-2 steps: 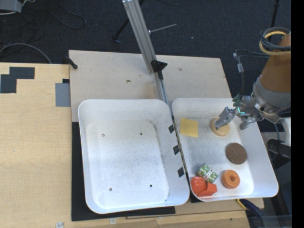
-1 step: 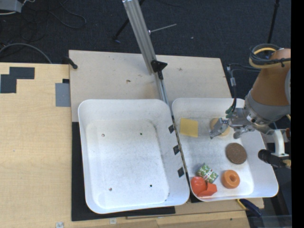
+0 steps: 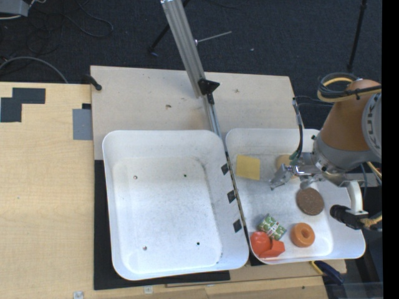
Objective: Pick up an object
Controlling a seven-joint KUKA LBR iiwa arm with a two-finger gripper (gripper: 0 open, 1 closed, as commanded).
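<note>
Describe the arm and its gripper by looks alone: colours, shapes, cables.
The arm is bulky and rounded, grey with a broad orange band above the wrist. Yellow and black cables loop over its top. The gripper is small, of pale grey metal, with thin parts that taper to a point.

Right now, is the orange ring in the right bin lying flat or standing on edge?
Lying flat: the orange ring shows its round face and centre hole upward on the right bin floor.
</note>
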